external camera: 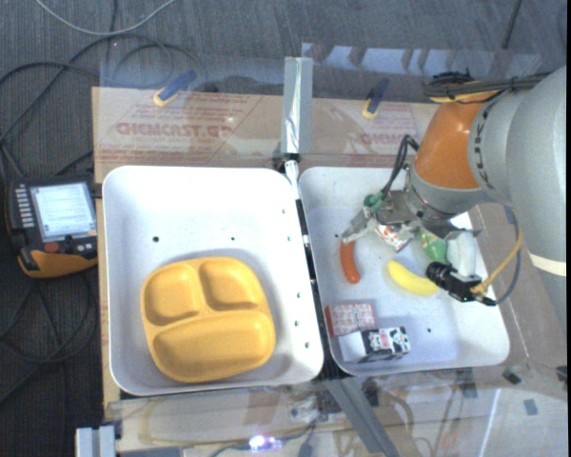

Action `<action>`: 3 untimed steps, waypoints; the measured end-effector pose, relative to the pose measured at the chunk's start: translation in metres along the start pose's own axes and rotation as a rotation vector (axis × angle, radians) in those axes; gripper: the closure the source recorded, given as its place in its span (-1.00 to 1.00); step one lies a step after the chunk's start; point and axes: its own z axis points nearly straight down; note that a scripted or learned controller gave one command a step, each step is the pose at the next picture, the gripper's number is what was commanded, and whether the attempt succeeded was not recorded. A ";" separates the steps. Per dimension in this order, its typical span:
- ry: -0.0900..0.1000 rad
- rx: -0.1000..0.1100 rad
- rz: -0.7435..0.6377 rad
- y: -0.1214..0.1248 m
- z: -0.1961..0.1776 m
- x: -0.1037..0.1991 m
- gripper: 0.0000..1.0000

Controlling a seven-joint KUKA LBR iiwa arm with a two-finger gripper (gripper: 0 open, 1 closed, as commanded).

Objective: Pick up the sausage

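The sausage (349,263) is a short orange-red piece lying on the floor of the right bin (476,346), near its left wall. My gripper (364,224) hangs just above and slightly right of the sausage's upper end, reaching in from the right under the orange wrist band. The sausage lies free on the bin floor, with its whole length showing.
A yellow banana (411,278) lies right of the sausage. Green and white items (447,248) sit under the wrist. Two small printed packets (350,317) (385,341) lie at the bin's front. A yellow divided plate (207,315) rests in the left bin (171,198).
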 end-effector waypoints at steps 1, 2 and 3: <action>-0.001 0.000 -0.069 -0.002 0.001 0.001 -1.00; 0.008 -0.006 0.140 0.006 0.001 0.013 -1.00; 0.014 0.024 0.124 -0.019 0.022 0.020 -1.00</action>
